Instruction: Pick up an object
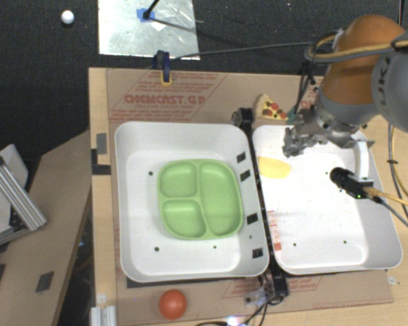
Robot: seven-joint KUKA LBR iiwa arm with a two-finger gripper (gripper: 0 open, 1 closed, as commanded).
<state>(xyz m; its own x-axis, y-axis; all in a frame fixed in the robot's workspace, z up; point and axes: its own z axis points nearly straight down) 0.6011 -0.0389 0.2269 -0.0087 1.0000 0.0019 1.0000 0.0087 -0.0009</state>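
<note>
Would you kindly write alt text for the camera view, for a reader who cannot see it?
The gripper hovers over the right bin, beside a flat yellow object. The left bin holds a green divided tray.

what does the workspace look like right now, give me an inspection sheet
surface: brown printed board bearing left bin and right bin
job's things: yellow flat piece in right bin's far left part; green divided tray in left bin
clutter: pizza-slice toy behind right bin; orange ball in front of left bin
grippers: gripper over right bin, beside yellow flat piece
cables: thin line from foil sheet towards arm
surroundings: white ball on black backdrop; metal rail at left
</note>
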